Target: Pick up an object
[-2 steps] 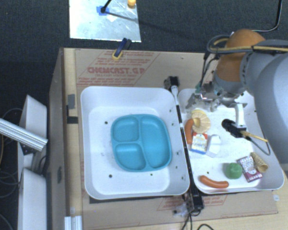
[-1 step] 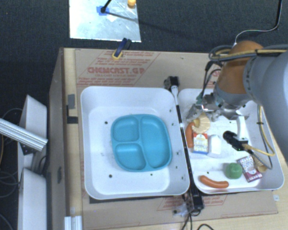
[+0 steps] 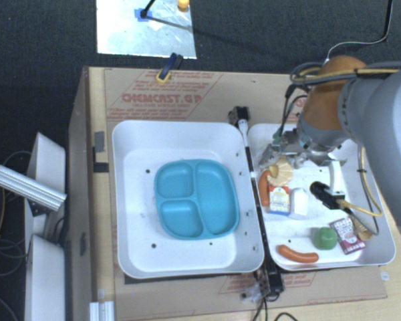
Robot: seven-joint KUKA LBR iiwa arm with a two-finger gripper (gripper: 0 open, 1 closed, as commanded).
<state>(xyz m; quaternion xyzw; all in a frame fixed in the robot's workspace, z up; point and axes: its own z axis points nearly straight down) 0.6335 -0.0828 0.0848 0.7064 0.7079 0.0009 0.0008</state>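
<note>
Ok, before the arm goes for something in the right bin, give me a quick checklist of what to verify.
1. End effector above the right bin: ok.
2. Object between its fingers: cannot tell.
3. Nearest target, the tan item, directly beneath: ok.
4. Target free of neighbours: not ok, small carton and orange sausage crowd it.
5. Easier picks apart from clutter: ok, green object and sausage at the front.

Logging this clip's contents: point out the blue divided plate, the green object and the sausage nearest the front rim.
blue divided plate (image 3: 196, 198), camera view, on its central ridge.
green object (image 3: 325, 238), camera view, its top face.
sausage (image 3: 297, 253), camera view, mid-length.
</note>
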